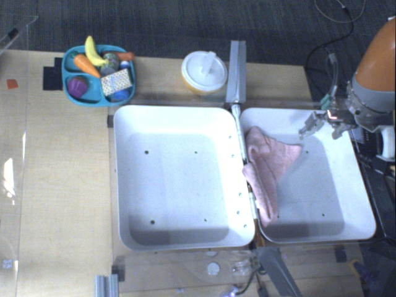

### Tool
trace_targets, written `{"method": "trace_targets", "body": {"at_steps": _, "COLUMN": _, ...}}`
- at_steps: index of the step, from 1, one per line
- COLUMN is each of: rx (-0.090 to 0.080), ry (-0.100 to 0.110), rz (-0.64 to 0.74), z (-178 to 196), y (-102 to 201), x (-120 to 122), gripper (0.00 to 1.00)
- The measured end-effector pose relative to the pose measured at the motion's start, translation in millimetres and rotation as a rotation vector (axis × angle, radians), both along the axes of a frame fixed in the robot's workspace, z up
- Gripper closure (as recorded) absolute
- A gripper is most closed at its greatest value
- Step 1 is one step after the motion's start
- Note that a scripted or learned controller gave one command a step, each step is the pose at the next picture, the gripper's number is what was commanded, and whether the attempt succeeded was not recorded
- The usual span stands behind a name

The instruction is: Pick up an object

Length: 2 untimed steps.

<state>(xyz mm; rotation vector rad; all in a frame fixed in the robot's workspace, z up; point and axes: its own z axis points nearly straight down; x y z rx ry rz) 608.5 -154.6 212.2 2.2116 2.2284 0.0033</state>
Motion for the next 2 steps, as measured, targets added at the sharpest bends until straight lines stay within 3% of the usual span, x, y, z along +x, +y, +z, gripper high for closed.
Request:
{"method": "trace_targets", "body": {"at_steps": 1, "rx": -0.001, "ry": -0.005, "rz": 0.169, "z": -115.8, "y": 8.4, "x": 4.0, "gripper": 0.00}}
{"method": "trace_targets", "body": {"at_steps": 2, "rx": -0.003, "ry": -0.010, "rz": 0.415, "z": -122.1, "y": 48.9, "x": 13.7, "gripper": 0.00}}
